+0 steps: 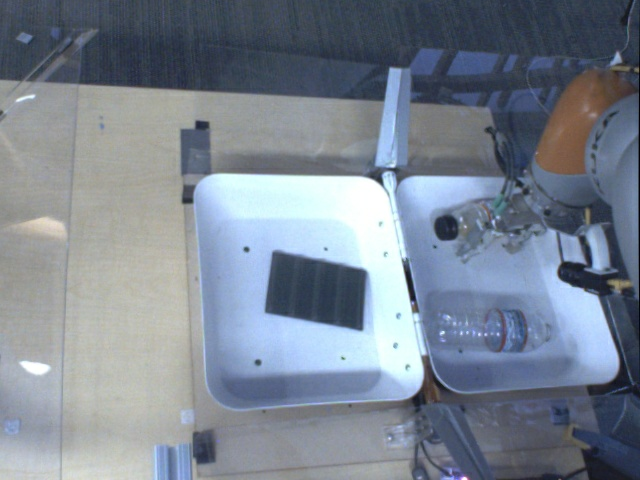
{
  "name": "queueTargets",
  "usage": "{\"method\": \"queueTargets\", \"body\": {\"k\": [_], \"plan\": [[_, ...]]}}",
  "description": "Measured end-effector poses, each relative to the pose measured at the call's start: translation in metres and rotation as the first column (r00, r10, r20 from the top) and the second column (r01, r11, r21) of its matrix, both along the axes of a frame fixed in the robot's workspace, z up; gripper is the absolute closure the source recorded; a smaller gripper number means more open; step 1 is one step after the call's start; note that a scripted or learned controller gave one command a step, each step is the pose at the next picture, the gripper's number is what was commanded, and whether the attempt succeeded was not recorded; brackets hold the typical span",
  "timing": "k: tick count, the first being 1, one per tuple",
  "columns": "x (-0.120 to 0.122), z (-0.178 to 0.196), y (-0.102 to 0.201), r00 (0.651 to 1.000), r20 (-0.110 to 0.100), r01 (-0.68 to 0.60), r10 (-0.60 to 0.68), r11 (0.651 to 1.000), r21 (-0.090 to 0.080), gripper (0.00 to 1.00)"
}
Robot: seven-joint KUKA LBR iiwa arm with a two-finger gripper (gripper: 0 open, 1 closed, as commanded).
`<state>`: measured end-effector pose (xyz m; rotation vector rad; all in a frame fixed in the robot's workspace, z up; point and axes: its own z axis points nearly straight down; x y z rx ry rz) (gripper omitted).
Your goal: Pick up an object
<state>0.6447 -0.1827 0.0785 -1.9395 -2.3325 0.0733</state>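
A clear plastic bottle (490, 330) with a blue-and-white label lies on its side in the front part of the right bin (590, 363). A dark ribbed rectangular pad (316, 290) lies flat in the middle of the left bin (230, 218). My gripper (478, 230) is low in the back part of the right bin, pointing left, behind the bottle and apart from it. A small black round piece (446, 227) sits right at its left tip; whether it is a loose object or part of the gripper is unclear.
The grey arm with its orange band (578, 118) comes in over the right bin's back right corner. A metal post (393, 118) stands behind the seam between the bins. Black brackets (197, 153) sit on the wooden bench left of the left bin.
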Motion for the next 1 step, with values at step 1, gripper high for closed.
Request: {"method": "queueTargets", "body": {"k": [1], "plan": [[-0.0058,0.0008,-0.012,0.974,0.005,-0.227,0.227,0.974,-0.008,0.0]]}}
